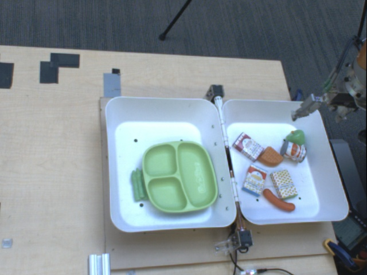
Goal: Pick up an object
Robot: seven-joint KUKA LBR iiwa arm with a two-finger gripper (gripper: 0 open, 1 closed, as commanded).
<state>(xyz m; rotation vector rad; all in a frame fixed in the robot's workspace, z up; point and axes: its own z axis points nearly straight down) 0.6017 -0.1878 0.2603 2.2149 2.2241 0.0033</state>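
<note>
Looking down at a slant on a pale wooden bench [51, 153] bearing two shallow white bins side by side. Small toy foods lie scattered in the right bin [321, 153]: a red and white carton [248, 146], an orange-brown bread-like piece [270, 156] touching it, a small jar with a green top [294, 146] near the far right wall, a little printed packet [254, 180], a yellow checkered box [284, 184] just beside it, and a red sausage [279, 201] nearest the front. A light green divided plate [179, 176] with three compartments sits in the left bin [123, 125], with a green strip [138, 185] against the plate's left edge. At the right edge, the gripper [304, 111] hangs over the right bin's far corner, well apart from the toys; nothing shows between its fingers, and whether they are wide or narrow cannot be told. Dark grey carpet [114, 10] lies beyond the bench.
</note>
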